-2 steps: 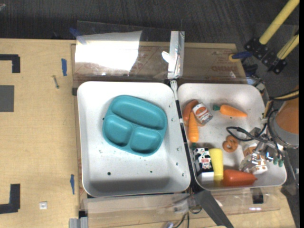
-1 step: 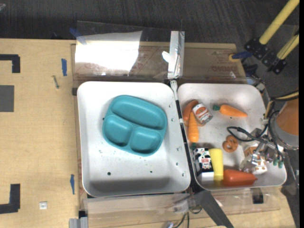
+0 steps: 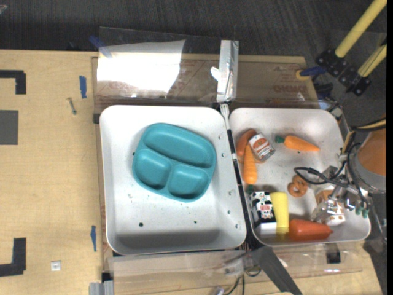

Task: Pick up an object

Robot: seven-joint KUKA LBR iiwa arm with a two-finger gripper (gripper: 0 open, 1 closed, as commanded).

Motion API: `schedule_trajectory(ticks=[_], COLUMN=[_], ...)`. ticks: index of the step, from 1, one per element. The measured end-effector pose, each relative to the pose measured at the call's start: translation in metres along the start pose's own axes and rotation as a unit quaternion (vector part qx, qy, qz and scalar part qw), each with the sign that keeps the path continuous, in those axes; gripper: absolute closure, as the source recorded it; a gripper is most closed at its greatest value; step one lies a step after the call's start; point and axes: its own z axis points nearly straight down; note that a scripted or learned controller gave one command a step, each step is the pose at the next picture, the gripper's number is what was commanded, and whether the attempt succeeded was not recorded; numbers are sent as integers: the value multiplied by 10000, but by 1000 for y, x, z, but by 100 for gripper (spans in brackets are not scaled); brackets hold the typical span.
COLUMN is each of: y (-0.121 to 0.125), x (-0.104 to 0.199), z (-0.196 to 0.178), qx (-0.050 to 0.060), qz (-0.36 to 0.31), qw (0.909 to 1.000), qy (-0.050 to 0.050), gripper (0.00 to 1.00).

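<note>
Pale wooden bench [image 3: 43, 183] carried two shallow white bins side by side, with dark carpet beyond. In the left bin [image 3: 123, 220] lay a teal divided plate [image 3: 174, 161], tilted slightly, alone on the white floor. The right bin [image 3: 319, 125] held a scatter of toy food: an orange carrot [image 3: 299, 144] near the far wall, a small labelled can [image 3: 261, 147] beside an orange hot dog [image 3: 248, 160], a black-and-white carton [image 3: 264, 208] touching a yellow block [image 3: 280, 211], and a red pepper-like piece [image 3: 309, 228] against the near wall. The gripper [image 3: 331, 211] sat low in the bin's right corner, over a small orange-and-white item [image 3: 334, 215], amid cables; whether its fingers were spread or pinching, I could not tell.
</note>
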Motion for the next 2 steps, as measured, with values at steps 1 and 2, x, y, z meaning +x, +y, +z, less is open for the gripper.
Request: schedule_trajectory(ticks=[1,2], y=[29,94], x=[16,10], z=[2,1], qx=[13,93], qz=[677,2], qw=[9977,9999], qy=[71,42], gripper=[0,0])
